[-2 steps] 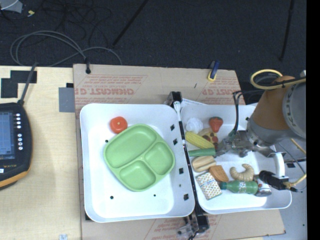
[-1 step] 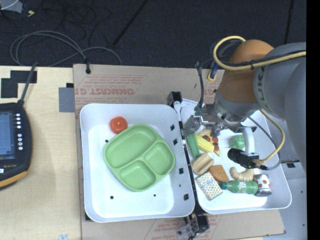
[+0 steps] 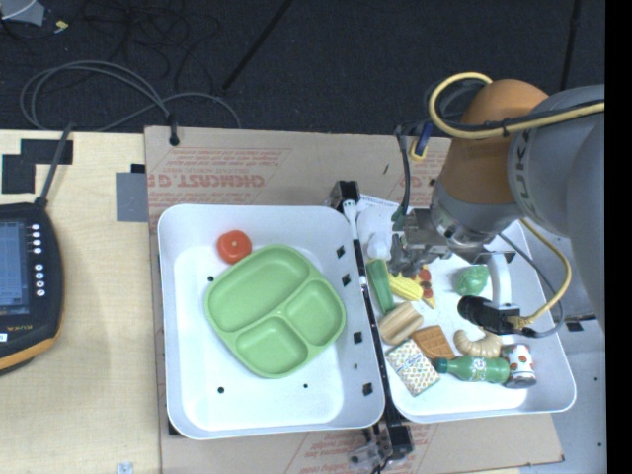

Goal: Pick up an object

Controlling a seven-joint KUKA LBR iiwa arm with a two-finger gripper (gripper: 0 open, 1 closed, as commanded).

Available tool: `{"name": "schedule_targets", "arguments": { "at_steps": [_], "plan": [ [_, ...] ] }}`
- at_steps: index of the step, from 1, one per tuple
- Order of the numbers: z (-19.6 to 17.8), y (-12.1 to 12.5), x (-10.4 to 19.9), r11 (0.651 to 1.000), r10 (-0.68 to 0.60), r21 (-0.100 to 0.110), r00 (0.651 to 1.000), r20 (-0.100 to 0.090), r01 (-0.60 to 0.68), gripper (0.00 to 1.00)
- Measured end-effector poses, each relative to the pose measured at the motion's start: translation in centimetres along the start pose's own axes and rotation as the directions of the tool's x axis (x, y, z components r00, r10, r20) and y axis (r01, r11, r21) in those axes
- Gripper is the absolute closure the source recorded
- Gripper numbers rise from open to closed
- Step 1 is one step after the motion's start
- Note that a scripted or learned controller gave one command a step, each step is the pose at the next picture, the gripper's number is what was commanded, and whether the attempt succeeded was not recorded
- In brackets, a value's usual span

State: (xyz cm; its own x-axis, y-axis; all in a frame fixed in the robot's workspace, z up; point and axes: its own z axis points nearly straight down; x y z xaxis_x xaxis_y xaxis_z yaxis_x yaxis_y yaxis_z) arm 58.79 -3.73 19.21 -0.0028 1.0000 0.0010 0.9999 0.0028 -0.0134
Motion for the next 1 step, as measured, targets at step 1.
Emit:
{"name": "schedule_targets", "arguments": {
  "at_steps": [1],
  "plan": [
    [-7.01,-2.01,-3.50,1.000,0.005,-0.013,1.000,0.003,-0.005,1.00]
  ]
}}
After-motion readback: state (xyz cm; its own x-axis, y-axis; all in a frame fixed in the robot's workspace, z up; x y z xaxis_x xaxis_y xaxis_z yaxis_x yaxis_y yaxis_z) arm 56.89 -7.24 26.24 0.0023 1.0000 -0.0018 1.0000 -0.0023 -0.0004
